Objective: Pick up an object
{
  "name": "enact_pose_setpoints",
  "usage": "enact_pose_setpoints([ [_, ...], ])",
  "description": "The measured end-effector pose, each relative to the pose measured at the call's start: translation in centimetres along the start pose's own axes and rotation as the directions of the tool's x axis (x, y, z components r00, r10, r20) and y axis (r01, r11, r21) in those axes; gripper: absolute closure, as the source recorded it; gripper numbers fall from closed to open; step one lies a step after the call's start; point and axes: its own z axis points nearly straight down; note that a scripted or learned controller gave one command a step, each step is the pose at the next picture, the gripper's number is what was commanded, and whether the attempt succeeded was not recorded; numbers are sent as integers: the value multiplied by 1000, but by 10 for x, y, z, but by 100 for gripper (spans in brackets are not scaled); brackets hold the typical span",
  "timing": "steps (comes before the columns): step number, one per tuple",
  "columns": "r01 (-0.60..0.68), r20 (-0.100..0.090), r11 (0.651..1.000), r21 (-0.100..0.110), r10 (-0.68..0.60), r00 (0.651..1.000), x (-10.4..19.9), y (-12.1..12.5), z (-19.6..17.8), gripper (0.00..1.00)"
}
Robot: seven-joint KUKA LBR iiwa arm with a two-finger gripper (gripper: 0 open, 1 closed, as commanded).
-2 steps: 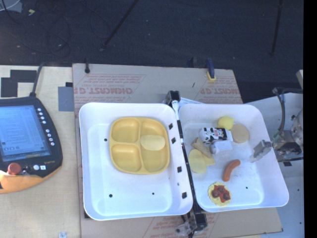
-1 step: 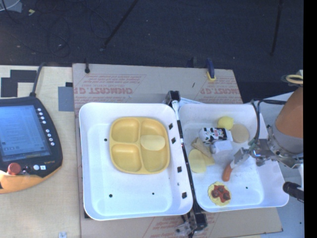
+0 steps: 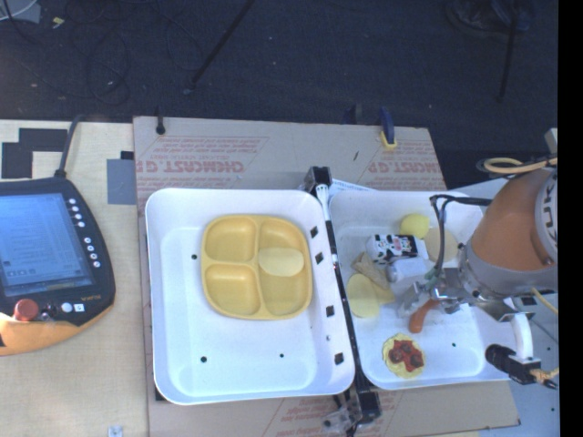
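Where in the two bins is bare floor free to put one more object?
The left white bin has bare floor in front of the yellow divided plastic plate. The right white bin is crowded; bare floor shows only right of the small pizza toy.

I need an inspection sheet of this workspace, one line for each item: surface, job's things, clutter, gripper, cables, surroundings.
Surface: cardboard sheet under the left bin and right bin.
Job's things: right bin holds yellow ball, black-and-white toy, toy pizza, orange piece.
Clutter: yellow divided plate in left bin.
Gripper: gripper low over right bin, beside orange piece.
Cables: black cable on the arm.
Surroundings: control pendant at left.
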Motion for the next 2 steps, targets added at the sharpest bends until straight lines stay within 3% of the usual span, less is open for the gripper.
enact_pose_setpoints([
  [1,-4,-3,1000,5,4,1000,0,-1,-8,100],
  [2,11,-3,1000,-6,-11,1000,106,44,-94,100],
])
